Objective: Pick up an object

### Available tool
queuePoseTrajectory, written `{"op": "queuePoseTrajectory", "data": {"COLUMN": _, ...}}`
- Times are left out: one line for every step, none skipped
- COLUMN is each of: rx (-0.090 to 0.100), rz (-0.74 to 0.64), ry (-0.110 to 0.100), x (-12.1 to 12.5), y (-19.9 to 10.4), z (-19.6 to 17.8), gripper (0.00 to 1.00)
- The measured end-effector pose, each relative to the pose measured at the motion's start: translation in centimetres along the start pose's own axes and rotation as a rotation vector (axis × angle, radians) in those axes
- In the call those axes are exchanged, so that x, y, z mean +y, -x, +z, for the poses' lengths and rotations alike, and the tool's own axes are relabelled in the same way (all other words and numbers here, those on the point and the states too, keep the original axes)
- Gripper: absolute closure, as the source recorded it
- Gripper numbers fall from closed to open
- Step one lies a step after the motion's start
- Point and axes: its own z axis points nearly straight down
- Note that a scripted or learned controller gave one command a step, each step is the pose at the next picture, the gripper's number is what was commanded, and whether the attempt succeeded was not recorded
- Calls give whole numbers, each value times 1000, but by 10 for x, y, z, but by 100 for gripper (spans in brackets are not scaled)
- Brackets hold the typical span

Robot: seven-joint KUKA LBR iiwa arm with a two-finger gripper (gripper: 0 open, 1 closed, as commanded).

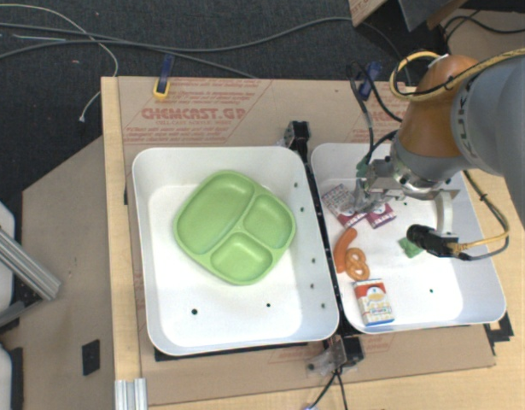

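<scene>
My claw hangs low in the right bin; I cannot tell its state. A packet lies just left of it (closest pick). The carrot and pretzel lie below, the box farther.

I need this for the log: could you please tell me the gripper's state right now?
Gripper: low in the right bin, over the small packets; open or closed cannot be told.
</scene>
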Motion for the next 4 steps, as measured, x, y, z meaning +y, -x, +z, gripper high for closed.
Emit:
{"op": "queuePoseTrajectory", "data": {"rx": -3, "rz": 1, "ry": -3, "x": 2, "y": 7, "z": -47, "gripper": 100}}
{"op": "queuePoseTrajectory", "data": {"rx": -3, "rz": -2, "ry": -2, "x": -2, "y": -1, "z": -104, "gripper": 100}}
{"op": "queuePoseTrajectory", "data": {"rx": -3, "rz": -1, "ry": -2, "x": 2, "y": 3, "z": -149, "gripper": 100}}
{"op": "queuePoseTrajectory", "data": {"rx": 0, "rz": -5, "ry": -10, "x": -2, "y": -49, "z": -144, "gripper": 100}}
